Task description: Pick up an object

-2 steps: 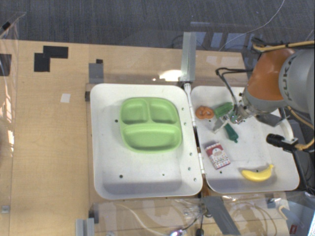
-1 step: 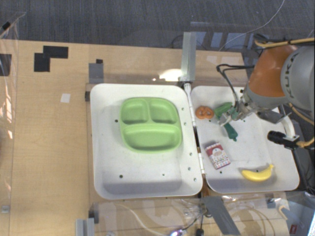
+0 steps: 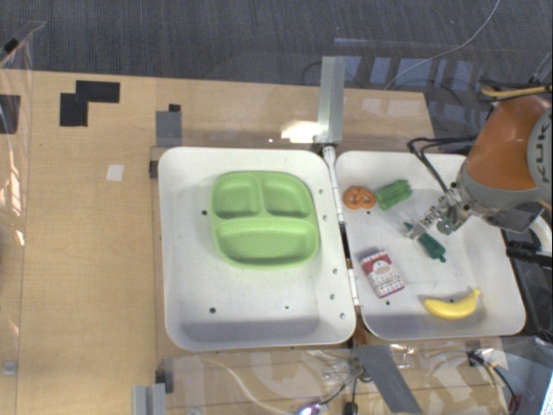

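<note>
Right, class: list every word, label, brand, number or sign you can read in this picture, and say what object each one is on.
"KU" – dark letters at the picture's edge on the arm, cut off there.
Small red and white box in the right bin – printed markings, too small and blurred to read.
Green divided tray, banana, left bin – no text visible.

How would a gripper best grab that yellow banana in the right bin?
Probably from straight above, at the middle of the banana, with the fingers closing across its narrow width. It lies flat, curved ends up, apart from the red card, though close to the bin's front wall.
</note>
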You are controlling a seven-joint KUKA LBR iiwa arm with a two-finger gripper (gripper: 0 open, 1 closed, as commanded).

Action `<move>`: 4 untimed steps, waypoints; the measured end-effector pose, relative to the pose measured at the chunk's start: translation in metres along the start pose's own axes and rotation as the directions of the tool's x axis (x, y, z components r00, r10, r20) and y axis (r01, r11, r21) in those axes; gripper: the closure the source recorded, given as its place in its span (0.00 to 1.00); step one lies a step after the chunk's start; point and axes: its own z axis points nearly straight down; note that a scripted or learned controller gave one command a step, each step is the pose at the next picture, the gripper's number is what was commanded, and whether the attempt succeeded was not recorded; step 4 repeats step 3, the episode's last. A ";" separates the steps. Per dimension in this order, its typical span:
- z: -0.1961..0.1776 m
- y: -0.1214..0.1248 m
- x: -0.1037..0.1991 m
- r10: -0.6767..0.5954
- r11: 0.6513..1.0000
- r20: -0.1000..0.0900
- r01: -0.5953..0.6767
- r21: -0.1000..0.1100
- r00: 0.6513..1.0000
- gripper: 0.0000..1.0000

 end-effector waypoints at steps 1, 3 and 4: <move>-0.104 0.070 -0.035 0.162 0.987 -0.004 -0.162 0.004 0.987 1.00; -0.096 0.142 0.044 -0.041 0.999 -0.007 0.041 0.001 0.999 1.00; -0.096 0.142 0.044 -0.041 0.999 -0.007 0.041 0.001 0.999 1.00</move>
